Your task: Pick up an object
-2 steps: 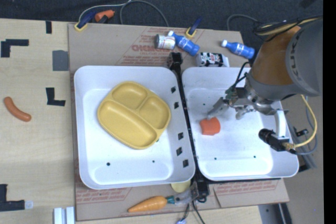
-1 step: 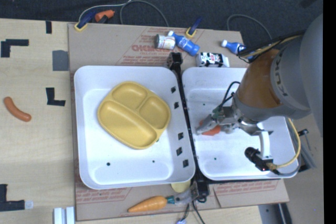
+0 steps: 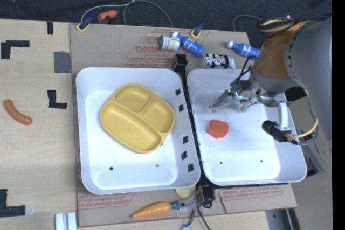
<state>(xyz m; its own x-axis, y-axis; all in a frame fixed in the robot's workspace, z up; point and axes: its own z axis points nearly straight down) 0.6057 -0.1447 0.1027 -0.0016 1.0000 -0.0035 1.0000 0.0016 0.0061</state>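
- Hovering in the right bin (image 3: pixel 291 169), my hand (image 3: pixel 229 98) has its fingers spread wide, with nothing between them.
- Orange block (image 3: pixel 218 129) lies on that bin's floor, near my fingertips, just below them in the view, not touching.
- Yellow divided plate (image 3: pixel 138 117) sits in the left bin (image 3: pixel 91 169).

Arm (image 3: pixel 310 56) cut off at right edge; its bulk hides right bin's (image 3: pixel 242 169) far corner.

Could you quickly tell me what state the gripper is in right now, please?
Gripper: open, holding nothing, poised over the right bin just above the orange block.
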